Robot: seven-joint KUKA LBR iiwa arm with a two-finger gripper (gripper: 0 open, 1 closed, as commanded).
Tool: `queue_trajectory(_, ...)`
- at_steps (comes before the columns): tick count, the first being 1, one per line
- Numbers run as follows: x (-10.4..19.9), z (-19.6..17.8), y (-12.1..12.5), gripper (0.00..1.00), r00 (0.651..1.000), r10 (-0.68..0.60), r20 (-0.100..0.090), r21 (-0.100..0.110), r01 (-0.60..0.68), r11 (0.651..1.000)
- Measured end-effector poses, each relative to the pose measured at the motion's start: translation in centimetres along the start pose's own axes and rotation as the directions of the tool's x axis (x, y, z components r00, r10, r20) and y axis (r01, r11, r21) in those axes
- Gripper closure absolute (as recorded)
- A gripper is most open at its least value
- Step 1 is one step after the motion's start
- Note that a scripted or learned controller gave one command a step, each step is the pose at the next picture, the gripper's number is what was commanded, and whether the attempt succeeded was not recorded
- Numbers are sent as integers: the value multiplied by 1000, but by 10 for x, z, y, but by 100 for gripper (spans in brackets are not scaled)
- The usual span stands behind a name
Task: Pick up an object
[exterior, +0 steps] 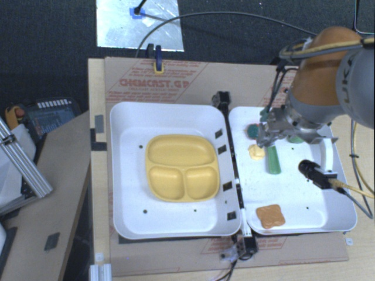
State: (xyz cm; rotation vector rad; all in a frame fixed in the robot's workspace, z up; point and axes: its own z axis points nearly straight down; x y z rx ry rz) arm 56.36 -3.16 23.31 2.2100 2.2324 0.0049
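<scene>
Objects in right bin (pixel 343 215) (green stick (pixel 273 160), teal piece (pixel 252 131)) partly hidden by claw (pixel 266 138).

arm (pixel 328 69): cut off at right edge | teal object (pixel 253 131): partly hidden by gripper (pixel 265 138)

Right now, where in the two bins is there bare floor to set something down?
Left bin: bare white floor rings the yellow divided tray, widest along its left. Right bin: open floor lies between the green stick and the brown toast piece. Its top is crowded by the tool, a teal piece and a pale yellow piece.
</scene>
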Motion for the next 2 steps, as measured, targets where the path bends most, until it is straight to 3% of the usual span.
queue_trajectory(2,108,13,53,100,1000,0,-1,-1,0,1000)
